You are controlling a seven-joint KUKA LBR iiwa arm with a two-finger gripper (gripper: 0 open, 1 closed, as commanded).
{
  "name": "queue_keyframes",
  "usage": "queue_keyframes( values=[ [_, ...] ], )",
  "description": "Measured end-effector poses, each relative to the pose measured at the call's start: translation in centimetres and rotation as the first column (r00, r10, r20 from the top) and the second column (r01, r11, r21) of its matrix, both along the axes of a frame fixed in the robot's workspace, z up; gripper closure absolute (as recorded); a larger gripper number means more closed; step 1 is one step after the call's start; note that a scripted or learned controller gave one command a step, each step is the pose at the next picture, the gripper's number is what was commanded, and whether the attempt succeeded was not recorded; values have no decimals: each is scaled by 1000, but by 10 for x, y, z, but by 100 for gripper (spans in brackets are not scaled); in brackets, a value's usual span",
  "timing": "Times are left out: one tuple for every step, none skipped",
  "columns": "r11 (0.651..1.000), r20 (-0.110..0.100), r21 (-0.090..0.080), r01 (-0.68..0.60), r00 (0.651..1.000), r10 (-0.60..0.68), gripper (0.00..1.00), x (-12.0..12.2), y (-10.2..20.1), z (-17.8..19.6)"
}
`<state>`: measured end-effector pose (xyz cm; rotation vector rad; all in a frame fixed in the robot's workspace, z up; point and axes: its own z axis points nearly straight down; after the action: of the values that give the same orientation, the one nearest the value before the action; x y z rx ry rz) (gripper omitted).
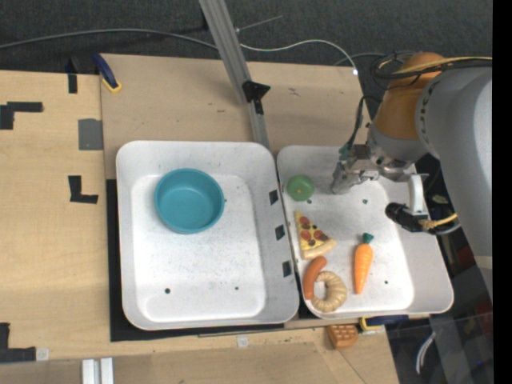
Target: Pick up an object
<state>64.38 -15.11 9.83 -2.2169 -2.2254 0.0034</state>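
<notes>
Pincer (pixel 344 184) low at right bin's (pixel 428 290) far end, beside small green round toy (pixel 301 187); jaw state unclear, seemingly empty. Probably lining up a grasp.

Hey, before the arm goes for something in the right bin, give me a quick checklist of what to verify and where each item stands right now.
1. Gripper is over the right bin: ok, it sits near the bin's upper edge.
2. Gripper carrying nothing: ok, no object shows between its fingers.
3. Finger opening wide enough: cannot tell from this angle.
4. Nearest target free-standing: ok, the green round piece lies just beside the gripper, apart from the other toys.
5. Carrot graspable alone: ok, it lies apart from its neighbours.
6. Pizza slice, hot dog and ring doughnut separated: not ok, they crowd together by the bin's left wall.
</notes>
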Motion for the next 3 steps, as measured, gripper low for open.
queue_keyframes(
  values=[
    [1000,7,0,3,1000,-3,100,-1,-5,62],
    [1000,6,0,4,1000,-4,100,-4,-11,123],
    [1000,1,1,3,1000,-3,100,-4,-11,121]
  ],
)
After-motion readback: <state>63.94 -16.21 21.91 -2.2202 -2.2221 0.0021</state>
